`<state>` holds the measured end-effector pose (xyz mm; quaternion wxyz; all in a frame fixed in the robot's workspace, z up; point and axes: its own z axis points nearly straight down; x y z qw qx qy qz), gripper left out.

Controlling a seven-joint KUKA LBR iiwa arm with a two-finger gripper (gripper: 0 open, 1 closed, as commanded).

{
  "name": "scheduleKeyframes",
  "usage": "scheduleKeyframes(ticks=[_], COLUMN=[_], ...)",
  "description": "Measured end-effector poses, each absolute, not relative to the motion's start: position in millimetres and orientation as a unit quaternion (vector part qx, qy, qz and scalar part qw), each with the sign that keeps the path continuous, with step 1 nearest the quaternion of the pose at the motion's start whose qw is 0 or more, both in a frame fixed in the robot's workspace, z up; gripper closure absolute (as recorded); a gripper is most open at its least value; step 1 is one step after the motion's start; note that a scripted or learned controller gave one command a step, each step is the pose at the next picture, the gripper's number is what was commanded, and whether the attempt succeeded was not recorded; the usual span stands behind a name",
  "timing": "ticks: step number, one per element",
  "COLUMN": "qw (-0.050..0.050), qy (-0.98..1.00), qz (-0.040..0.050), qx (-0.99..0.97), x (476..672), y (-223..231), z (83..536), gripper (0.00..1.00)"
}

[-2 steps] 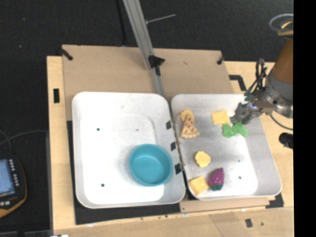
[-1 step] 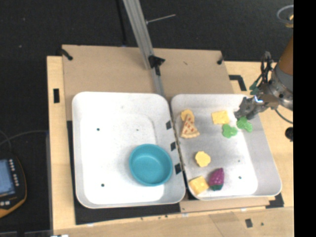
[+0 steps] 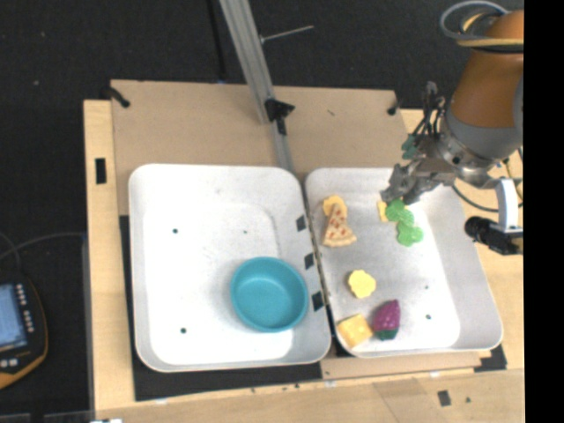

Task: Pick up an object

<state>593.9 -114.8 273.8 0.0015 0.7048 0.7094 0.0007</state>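
Tan bench (image 3: 203, 122), dark floor around, two white bins (image 3: 176, 201), hand (image 3: 404, 189) over green toy (image 3: 404, 222), grip unclear

No readable text, label, brand or number on anything here.

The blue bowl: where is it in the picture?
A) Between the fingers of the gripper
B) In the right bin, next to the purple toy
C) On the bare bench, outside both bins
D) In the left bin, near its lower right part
D: the blue bowl sits on the floor of the left bin, toward its lower right, far from the gripper over the right bin.
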Motion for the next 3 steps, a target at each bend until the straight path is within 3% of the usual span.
scheduleKeyframes(ticks=[2,3], qw=[0.0,0.001], qy=[0.709,0.71], qz=[-0.0002,0.0006], qx=[0.705,0.705], x=[610.6,633.3], y=[-15,41], z=[261,250], gripper=[1.0,1.0])
